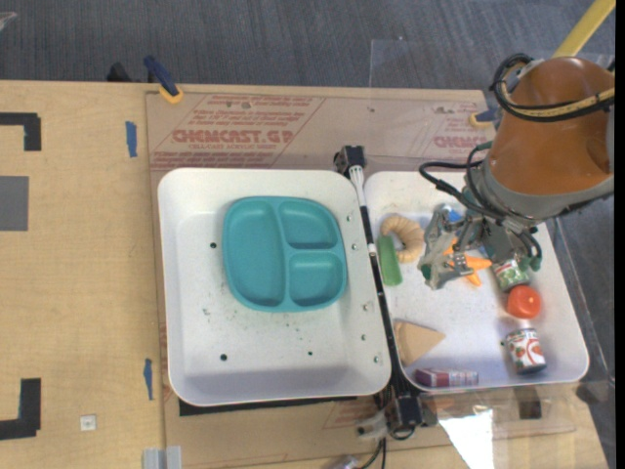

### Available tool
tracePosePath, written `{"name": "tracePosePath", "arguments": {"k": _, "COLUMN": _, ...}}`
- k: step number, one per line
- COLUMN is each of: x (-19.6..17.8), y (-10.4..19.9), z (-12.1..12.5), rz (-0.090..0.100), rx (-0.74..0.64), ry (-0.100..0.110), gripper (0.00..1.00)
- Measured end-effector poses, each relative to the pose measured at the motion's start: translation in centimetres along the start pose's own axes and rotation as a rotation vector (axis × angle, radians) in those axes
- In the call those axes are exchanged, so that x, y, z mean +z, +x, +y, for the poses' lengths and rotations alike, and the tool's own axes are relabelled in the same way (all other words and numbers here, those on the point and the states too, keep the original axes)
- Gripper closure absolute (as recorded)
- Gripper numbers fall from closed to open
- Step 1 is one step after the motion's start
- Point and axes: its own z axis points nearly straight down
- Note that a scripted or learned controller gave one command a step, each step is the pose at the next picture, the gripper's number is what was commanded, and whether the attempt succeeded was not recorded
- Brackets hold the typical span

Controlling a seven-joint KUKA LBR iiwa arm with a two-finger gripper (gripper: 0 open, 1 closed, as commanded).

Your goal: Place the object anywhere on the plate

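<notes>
A pale wooden bench [78, 291] (black tape marks on it) stands on dark grey carpet [293, 22].

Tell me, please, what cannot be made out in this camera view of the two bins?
- Gripper, camera view: whether its fingers are open or shut; the wrist hides them.
- Orange object by the gripper: mostly covered, so its kind is unclear.
- Small can: label too small to read.
- Right bin: its far corner lies under the arm.

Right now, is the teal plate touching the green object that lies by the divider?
Apart. The camera view shows the teal plate in the left bin, and the green object in the right bin, with the bins' rims and the black divider bar between them.
</notes>
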Motion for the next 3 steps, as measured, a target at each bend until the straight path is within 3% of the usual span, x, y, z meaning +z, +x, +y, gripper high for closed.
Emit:
{"name": "tracePosePath", "arguments": {"k": 1, "x": -5.1, "y": -5.4, "z": 3.3, "rz": -0.006, "rx": 0.223, "ry": -0.002, "gripper": 1.00}}
{"name": "tracePosePath", "arguments": {"k": 2, "x": -2.9, "y": -7.1, "z": 15.2, "rz": 0.002, "rx": 0.187, "ry": -0.007, "gripper": 1.00}}
{"name": "tracePosePath", "arguments": {"k": 3, "x": -3.0, "y": -7.2, "z": 14.6, "rz": 0.000, "rx": 0.194, "ry": -0.003, "gripper": 0.00}}
